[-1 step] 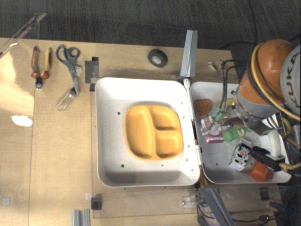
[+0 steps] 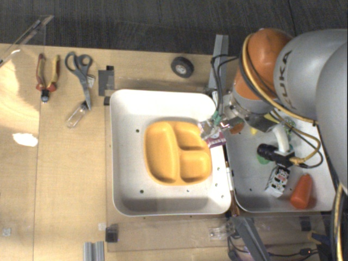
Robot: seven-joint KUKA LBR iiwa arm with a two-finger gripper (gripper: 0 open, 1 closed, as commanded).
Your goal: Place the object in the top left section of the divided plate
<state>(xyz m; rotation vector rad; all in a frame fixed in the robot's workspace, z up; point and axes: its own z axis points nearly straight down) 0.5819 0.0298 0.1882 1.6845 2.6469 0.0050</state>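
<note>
A yellow divided plate (image 2: 176,151) lies in the left white bin (image 2: 128,145). It has one long section on its left and two smaller ones on its right. My gripper (image 2: 216,130) hangs over the plate's upper right rim, close to the wall between the bins. It is shut on a small purple and white object (image 2: 215,138), which pokes out below the fingertips, just above the plate's edge.
The right bin (image 2: 250,192) holds an orange carrot-like piece (image 2: 302,191) and a small white and black item (image 2: 278,179) near its front. On the bench to the left lie scissors (image 2: 81,78) and red-handled pliers (image 2: 46,76); a black tape roll (image 2: 182,66) sits behind the bins.
</note>
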